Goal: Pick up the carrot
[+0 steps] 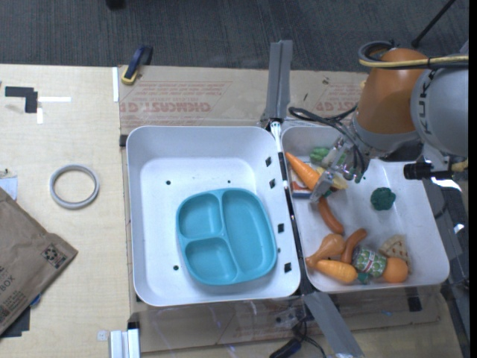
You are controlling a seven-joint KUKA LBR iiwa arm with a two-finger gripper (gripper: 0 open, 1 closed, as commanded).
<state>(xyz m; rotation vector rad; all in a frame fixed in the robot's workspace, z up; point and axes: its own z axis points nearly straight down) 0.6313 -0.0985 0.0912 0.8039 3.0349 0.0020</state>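
Orange toy vegetables (337, 268) crowd the right bin's (426, 222) front; behind, the end effector (330, 179) grips the carrot (302, 170).

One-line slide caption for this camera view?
Gripper down over the carrot in the right bin; blue divided plate in the left bin.

Just left of the gripper (333, 176), the carrot (303, 171) looks like smooth, slightly glossy plastic. Both sit over a white bin (421, 200) of matt moulded plastic. Far left of the gripper, the blue divided plate (223, 235) shows smooth satin plastic; beyond lies brown matt cardboard (195, 99).
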